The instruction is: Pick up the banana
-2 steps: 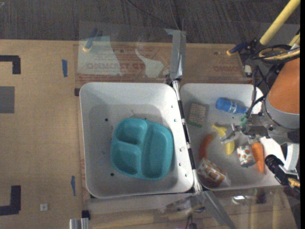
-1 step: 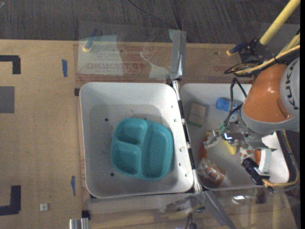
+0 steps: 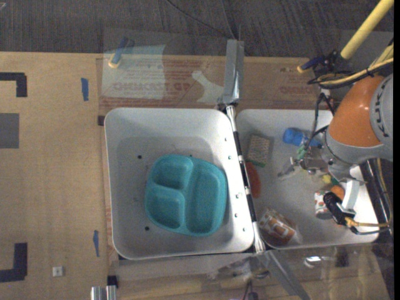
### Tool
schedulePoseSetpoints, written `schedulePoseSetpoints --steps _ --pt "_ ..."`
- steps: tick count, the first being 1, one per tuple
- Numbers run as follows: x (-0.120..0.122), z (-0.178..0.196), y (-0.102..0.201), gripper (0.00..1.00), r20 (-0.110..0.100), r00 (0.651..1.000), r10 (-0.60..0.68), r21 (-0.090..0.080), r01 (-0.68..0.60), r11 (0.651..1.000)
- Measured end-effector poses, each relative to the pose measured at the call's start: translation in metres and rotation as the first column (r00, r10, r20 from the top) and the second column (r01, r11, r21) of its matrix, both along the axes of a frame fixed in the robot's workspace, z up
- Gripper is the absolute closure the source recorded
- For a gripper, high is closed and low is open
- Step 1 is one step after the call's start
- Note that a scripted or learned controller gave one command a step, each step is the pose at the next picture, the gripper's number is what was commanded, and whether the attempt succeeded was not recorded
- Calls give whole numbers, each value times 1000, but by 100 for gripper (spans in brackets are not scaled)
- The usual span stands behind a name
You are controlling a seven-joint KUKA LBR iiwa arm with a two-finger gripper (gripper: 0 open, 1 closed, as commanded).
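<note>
Orange-banded and closest to the lens, the arm (image 3: 353, 120) is reaching in from the right over the right bin (image 3: 275, 120), its wrist bending down. A yellow sliver, seemingly the banana (image 3: 326, 179), is peeking out under that wrist, just right of the pincer (image 3: 304, 165). Whether the pincer is released or clenched cannot be told. Printing on the worktop's cardboard (image 3: 134, 86) is showing too faintly to read. A teal divided plate (image 3: 186, 194) is sitting in the left bin (image 3: 125, 130).
</note>
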State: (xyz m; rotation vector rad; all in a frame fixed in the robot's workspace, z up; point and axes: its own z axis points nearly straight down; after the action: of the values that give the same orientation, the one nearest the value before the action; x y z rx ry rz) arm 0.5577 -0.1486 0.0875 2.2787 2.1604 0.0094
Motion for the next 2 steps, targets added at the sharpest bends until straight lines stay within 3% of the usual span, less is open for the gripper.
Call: schedulePoseSetpoints --steps 1,2 --pt "72 2 -53 0 -1 990 142 19 -142 990" --pt "110 1 -56 0 -36 981 191 38 -190 981"
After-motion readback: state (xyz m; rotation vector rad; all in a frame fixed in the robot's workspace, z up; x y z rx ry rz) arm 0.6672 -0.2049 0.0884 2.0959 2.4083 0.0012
